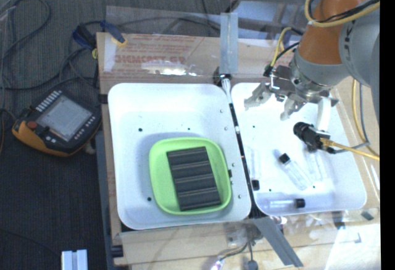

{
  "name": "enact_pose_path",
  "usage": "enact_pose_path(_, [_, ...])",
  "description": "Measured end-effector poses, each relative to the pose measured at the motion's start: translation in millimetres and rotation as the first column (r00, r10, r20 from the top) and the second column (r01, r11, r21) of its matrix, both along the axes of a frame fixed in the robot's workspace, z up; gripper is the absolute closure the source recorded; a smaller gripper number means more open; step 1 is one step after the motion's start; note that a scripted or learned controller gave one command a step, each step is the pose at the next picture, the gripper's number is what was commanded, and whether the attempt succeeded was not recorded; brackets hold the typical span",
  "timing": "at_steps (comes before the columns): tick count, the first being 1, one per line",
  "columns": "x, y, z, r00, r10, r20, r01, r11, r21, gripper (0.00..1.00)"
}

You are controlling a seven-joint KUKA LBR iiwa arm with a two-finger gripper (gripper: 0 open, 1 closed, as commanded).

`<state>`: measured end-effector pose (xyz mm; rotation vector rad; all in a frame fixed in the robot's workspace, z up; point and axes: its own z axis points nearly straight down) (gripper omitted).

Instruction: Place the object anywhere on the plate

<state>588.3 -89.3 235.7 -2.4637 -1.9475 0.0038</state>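
Bench (166, 55) carries 2 white bins (123, 108) above dark carpet (49, 213); gripper (273, 101) hangs spread apart, pinching nothing.

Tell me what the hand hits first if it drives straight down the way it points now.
Most likely the bare white floor of the right bin. The hand hangs open over the bin's upper part, with the clear vials lying nearer the camera. Depth is hard to judge from this one slanted view.
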Motion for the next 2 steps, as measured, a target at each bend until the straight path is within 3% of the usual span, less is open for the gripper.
enact_pose_path(1, [-8.2,-3.3,14.6,1.000,-0.029,0.001,0.029,1.000,0.000,0.00])
enact_pose_path(2, [-0.6,20.9,100.1,0.999,-0.037,0.002,0.037,0.999,-0.002,0.00])
